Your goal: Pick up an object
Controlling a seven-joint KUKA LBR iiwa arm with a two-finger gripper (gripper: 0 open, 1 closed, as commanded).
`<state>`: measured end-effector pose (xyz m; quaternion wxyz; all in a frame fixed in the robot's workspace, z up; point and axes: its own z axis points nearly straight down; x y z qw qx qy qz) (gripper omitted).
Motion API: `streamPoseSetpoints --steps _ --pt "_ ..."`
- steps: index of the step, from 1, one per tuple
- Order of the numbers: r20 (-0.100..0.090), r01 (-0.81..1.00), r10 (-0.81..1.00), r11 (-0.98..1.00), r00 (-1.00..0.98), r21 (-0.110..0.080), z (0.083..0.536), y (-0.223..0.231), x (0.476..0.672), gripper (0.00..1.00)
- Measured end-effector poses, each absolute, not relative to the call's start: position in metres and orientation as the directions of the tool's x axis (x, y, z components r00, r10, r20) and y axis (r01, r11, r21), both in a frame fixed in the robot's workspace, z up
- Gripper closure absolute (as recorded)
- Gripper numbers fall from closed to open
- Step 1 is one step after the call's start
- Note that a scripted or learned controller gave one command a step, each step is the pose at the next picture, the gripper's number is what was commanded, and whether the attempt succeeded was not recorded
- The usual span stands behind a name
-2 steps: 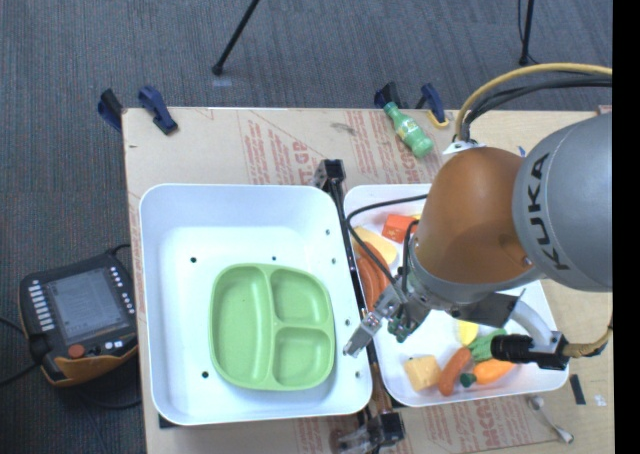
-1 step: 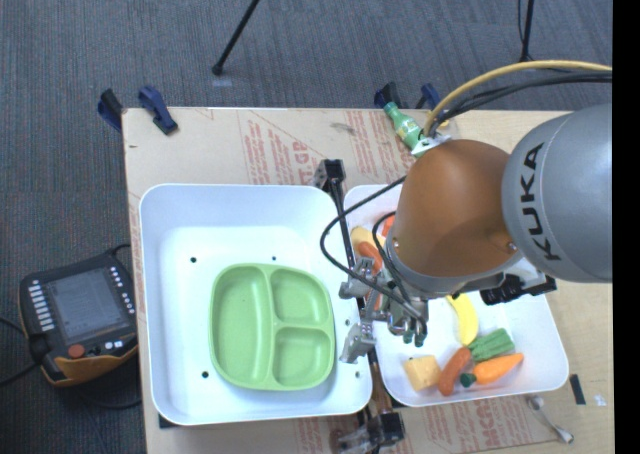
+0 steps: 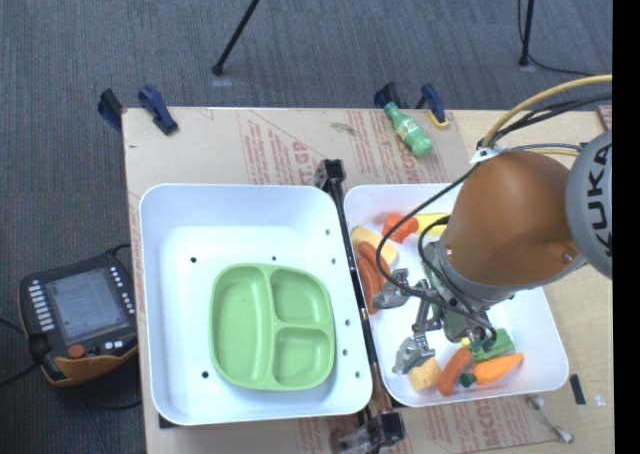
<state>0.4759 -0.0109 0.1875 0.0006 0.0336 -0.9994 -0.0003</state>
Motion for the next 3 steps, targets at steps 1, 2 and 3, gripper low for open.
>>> streamPoseSetpoints --steps 1,2,3 --pt "-0.001 -0.349 -0.349 0.937 -0.937 0.001 0.188 -0.017 0.501 0.0" --pt "0.0 -0.563 -0.563 0.827 -0.827 0.002 0.188 -0.041 0.489 0.0" --pt "0.0 -0.69 -0.69 0.724 -0.724 0.003 0.087 -0.114 0.504 0.0"
